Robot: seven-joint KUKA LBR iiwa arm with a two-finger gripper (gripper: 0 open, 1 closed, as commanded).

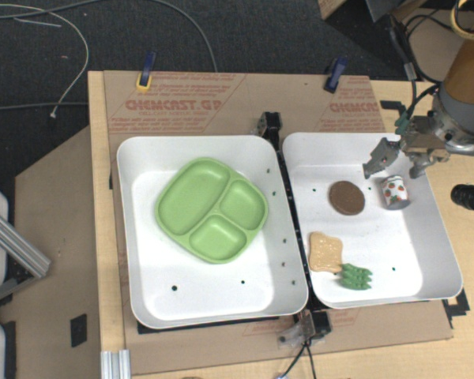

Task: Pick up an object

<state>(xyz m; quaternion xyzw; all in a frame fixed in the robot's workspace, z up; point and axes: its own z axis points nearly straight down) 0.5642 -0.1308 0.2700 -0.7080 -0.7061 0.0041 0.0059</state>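
Note:
In the right bin point(426, 247) lie a round brown disc point(347, 197), a tan toast-shaped piece point(325, 253), a small green leafy toy point(355, 276) and a small white object with red spots point(393, 193). My gripper point(396, 162) hangs over the bin's upper right part, fingers spread open, with nothing between them. One fingertip point(377, 162) points toward the brown disc; the white spotted object sits just below the other finger. The left bin point(138, 290) holds a green divided plate point(212, 209).
Both bins rest on a cardboard sheet point(221, 93) held by blue clips point(147, 71) at the back. Black clamps point(269, 122) join the bins in the middle. Cables point(415, 38) hang near the arm at the upper right.

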